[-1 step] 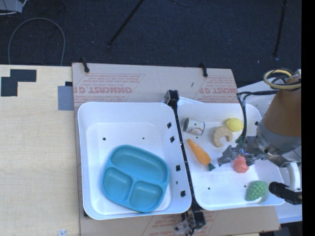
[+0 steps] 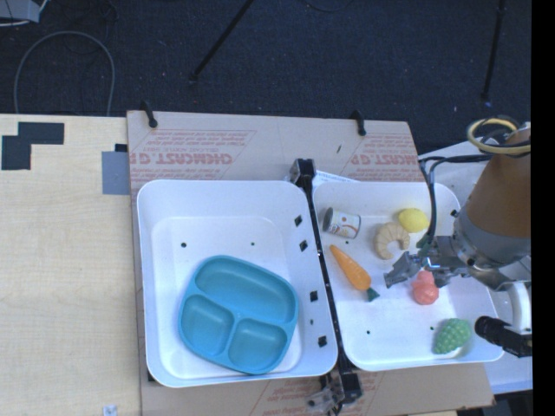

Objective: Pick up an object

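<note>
Dark carpet with stray cables lies behind the surface [image 2: 61, 258], where two white bins sit side by side: the left bin [image 2: 165, 224] holds a blue divided plate [image 2: 237, 313]. In the right bin [image 2: 390, 354] the hand [image 2: 414, 269] hangs low with fingers apart, touching a red toy fruit [image 2: 425, 289], between a croissant [image 2: 390, 237], lemon [image 2: 413, 220], carrot [image 2: 351, 269], small can [image 2: 342, 224] and green broccoli [image 2: 452, 335].

Single fixed camera above the bench [image 2: 61, 258], looking down at a slant, mid-distance. Both white bins in frame: left bin [image 2: 165, 206] centre, right bin [image 2: 381, 354] toward the right side. Dark floor with cables across top. Arm [image 2: 503, 198] enters from right.
</note>
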{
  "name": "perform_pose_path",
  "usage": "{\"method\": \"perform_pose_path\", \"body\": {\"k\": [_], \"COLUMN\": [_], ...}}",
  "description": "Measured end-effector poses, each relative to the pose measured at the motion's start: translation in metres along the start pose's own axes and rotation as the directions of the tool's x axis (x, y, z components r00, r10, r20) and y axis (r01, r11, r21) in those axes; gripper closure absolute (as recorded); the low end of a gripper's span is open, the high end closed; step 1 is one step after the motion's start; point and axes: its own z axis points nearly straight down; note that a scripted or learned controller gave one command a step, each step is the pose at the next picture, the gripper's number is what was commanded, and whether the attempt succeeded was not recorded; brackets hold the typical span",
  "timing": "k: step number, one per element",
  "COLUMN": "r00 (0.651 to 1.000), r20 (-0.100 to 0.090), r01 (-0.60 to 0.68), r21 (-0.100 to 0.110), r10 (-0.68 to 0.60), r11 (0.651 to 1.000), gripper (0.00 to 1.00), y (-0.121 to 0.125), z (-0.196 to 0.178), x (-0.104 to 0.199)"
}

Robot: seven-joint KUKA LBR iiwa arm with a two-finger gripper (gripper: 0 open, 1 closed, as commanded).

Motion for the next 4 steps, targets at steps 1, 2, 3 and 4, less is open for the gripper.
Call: {"method": "perform_pose_path", "body": {"k": [1,2,3,4], "r00": [1.0,1.0,1.0,1.0], "r20": [0.0,0.0,0.0,0.0], "r01": [0.0,0.0,-0.002,-0.007], "r21": [0.002,0.001,0.0,-0.002], "r10": [0.0,0.0,0.002,0.007], "r11": [1.0,1.0,1.0,1.0], "gripper": [0.0,0.0,0.0,1.0], "y": [0.007,0.013,0.012,0.013], "z": [0.047,0.09,0.111,0.099], "x": [0.001,0.002,0.003,0.002]}}
